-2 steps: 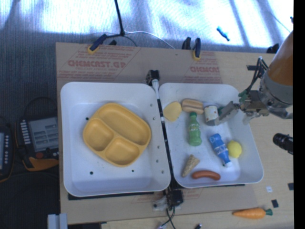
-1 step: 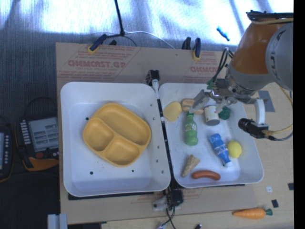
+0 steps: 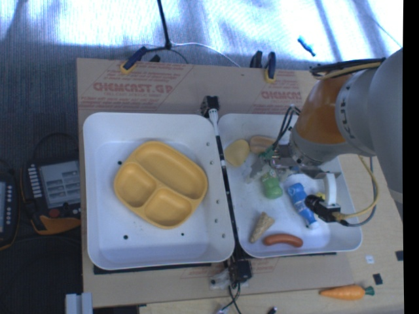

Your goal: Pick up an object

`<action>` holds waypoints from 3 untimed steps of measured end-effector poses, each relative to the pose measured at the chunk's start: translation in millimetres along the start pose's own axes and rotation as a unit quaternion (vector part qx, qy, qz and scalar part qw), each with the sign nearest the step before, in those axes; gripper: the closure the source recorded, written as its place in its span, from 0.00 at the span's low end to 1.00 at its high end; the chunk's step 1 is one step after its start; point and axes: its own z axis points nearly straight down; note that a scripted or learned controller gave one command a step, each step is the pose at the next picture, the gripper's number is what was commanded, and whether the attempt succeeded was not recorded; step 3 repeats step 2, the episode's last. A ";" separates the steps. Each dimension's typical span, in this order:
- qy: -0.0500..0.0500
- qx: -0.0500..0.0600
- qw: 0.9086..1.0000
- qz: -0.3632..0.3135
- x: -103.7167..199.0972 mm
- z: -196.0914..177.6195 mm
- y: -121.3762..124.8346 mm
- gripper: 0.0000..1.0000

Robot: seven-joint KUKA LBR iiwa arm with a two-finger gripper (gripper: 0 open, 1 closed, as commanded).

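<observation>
My gripper (image 3: 265, 167) hangs low over the upper left part of the right bin (image 3: 347, 241), open, with nothing between its fingers. A small green object (image 3: 271, 188) lies just below and to the right of it, close to the fingertips. To its left rests a yellow round piece (image 3: 237, 152), and a tan piece (image 3: 261, 142) lies just behind it. A blue and white bottle (image 3: 299, 199) lies right of the green object. Near the front of the bin are a waffle cone (image 3: 261, 226) and a red sausage (image 3: 283, 240).
The left bin (image 3: 98, 241) holds a yellow divided plate (image 3: 160, 183). A toy carrot (image 3: 346, 292) lies on the bench outside the bins at the front right. Clamps and cables sit along the board's far edge.
</observation>
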 end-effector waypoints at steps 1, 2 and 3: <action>0.000 0.001 1.000 0.000 0.2 -8.8 -0.7 1.00; 0.000 -0.002 1.000 -0.001 71.1 -140.5 15.7 1.00; 0.000 -0.002 1.000 -0.001 71.1 -140.5 15.7 1.00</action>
